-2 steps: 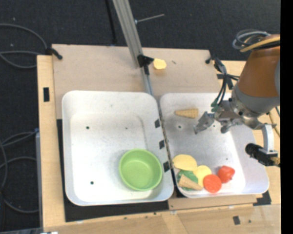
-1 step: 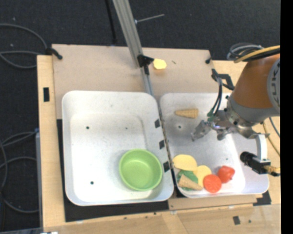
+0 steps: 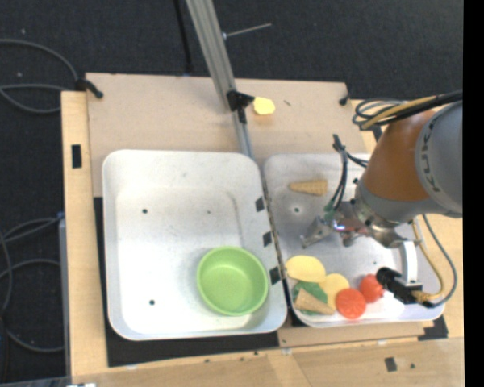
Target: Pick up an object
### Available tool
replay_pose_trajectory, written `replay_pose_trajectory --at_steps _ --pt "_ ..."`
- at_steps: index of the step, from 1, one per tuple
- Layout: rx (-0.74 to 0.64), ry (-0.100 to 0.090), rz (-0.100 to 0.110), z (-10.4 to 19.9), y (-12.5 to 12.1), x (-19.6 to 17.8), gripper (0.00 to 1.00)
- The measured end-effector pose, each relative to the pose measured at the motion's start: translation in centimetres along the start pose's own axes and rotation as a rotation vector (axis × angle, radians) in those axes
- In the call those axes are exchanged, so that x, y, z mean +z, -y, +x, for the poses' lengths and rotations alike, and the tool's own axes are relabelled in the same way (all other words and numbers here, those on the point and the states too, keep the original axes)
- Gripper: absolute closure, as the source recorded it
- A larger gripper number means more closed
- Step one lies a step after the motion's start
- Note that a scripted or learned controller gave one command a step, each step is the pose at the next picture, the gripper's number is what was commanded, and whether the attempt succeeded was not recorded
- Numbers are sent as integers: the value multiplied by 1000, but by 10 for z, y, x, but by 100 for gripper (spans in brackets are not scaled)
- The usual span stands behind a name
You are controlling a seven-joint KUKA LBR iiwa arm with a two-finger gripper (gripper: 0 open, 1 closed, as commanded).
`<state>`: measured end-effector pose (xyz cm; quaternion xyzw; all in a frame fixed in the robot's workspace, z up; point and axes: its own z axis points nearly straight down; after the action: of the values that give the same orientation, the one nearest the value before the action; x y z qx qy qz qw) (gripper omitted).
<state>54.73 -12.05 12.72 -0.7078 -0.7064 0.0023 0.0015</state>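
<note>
Grey two-finger gripper (image 3: 313, 236), fingers spread and holding nothing, hovering over the right white bin (image 3: 284, 176); yellow, red and tan toy foods (image 3: 332, 287) crowding its near edge; green plastic bowl (image 3: 232, 280) sitting in the left white bin (image 3: 145, 184).

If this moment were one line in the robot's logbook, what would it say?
arm: over right white bin | gripper: low, mid-bin, nothing visibly held | toy food: heaped at near edge | green plastic bowl: left white bin

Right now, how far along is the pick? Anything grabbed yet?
Done: the grey arm with the orange band is over the right white bin, gripper low above bare floor. In hand: nothing seen between the fingers. Left: the grab and lift. Candidates lie untouched: tan cone-shaped piece, yellow rounded piece, red ball. The green bowl sits in the left bin.
</note>
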Motion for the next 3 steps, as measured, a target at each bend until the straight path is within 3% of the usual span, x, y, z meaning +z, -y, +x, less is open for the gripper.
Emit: replay_pose_trajectory --at_steps 1,3 --pt "5 -3 -9 0 -3 -14 100" --pt "-4 1 -13 -15 -7 -125 100"
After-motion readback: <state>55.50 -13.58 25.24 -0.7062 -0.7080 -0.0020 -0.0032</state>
